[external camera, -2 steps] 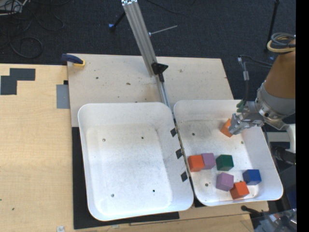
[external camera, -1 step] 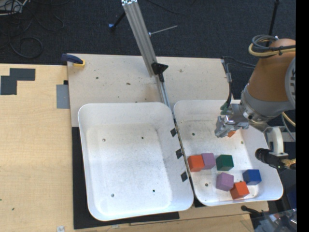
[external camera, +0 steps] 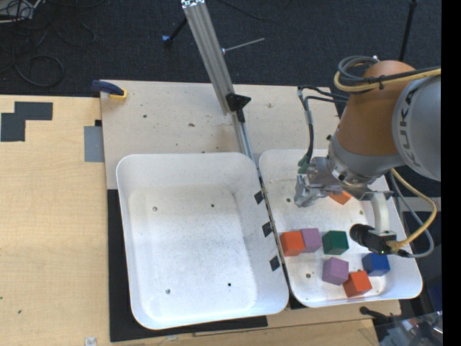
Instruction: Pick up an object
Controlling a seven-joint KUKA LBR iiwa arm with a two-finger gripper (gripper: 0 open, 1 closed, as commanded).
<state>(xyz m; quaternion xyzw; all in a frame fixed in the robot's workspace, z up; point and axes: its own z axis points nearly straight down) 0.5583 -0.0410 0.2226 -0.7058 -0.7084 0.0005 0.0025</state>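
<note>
Blocks lying in the right bin (external camera: pixel 414 283), none yet lifted; approach step judged to be in hand.

Gripper (external camera: pixel 306 192) hanging low over the upper part of the right bin, near the divider between the bins; finger opening not discernible at this angle, and nothing seen between the fingers. Orange block (external camera: pixel 341 198) lying just beside the gripper, partly hidden under the wrist. Further out, toward the near edge: orange cube (external camera: pixel 292 243) touching a purple cube (external camera: pixel 311 238), then a green cube (external camera: pixel 335 242), a second purple cube (external camera: pixel 335 270), a blue cube (external camera: pixel 376 263) and another orange cube (external camera: pixel 357 284). Left bin (external camera: pixel 144 171) lying beyond the divider.

Next move, as a judgement: centring over one block, most likely the nearest orange one, lowering with the fingers either side, closing, then lifting straight up.
</note>
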